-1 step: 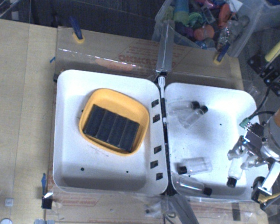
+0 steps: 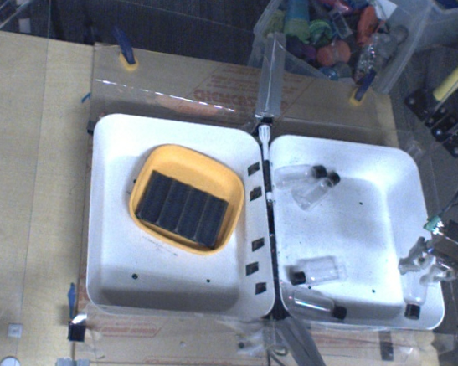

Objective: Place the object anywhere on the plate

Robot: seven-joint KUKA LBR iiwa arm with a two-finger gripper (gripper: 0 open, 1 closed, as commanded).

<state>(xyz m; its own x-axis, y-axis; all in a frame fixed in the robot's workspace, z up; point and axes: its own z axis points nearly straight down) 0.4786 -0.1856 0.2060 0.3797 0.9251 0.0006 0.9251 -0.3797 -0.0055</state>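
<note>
Clear vials (image 2: pixel 315 272), left of the gripper (image 2: pixel 427 263) (aperture indeterminable), are being approached; pickup, then transfer to the yellow plate (image 2: pixel 186 199), is being awaited

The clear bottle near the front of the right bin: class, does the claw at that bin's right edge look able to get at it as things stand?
Probably yes. The clear bottle lies in the open on the floor of the right bin, with nothing on top of it. The claw sits at the bin's right rim, with bare floor between them.
</note>
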